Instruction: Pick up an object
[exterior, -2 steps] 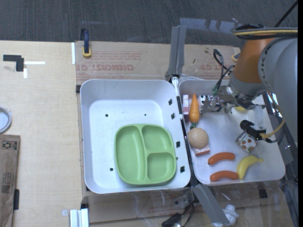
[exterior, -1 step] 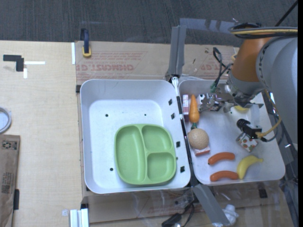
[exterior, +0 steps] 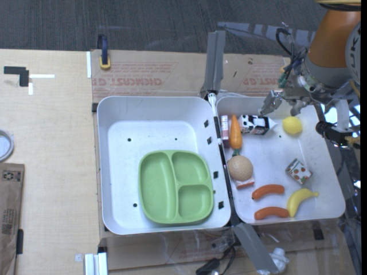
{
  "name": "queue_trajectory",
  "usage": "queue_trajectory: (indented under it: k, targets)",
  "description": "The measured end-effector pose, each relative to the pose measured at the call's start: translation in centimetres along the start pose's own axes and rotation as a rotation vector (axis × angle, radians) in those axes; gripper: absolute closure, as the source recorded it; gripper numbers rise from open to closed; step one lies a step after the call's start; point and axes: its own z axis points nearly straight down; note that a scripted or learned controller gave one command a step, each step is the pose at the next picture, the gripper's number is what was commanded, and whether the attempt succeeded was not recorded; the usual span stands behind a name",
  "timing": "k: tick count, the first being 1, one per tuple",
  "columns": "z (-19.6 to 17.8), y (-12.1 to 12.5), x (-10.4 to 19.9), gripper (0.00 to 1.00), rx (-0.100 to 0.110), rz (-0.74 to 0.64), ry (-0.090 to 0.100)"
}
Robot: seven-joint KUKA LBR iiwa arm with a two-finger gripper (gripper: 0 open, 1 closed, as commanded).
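Metal pincer above round yellow lemon, aperture unclear; smooth green divided tray.

Two sausages, one banana, perhaps one carrot.

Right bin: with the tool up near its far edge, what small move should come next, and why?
Probably a short descent toward the black-and-white toy. The tool sits just above and beside it in the right bin, nothing shows between its fingers, and that toy looks nearest. The lemon is the close alternative. The carrot lies right beside the toy, so come down carefully.
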Motion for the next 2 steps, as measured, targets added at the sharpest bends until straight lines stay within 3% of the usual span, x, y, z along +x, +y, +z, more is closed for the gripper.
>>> queue_trajectory:
  k: [1,2]
  targets:
    - [5.7,-5.5,-4.5,0.0,0.002,0.108,0.001]
    - [12.9,-15.3,-7.9,0.0,0.005,0.242,0.007]
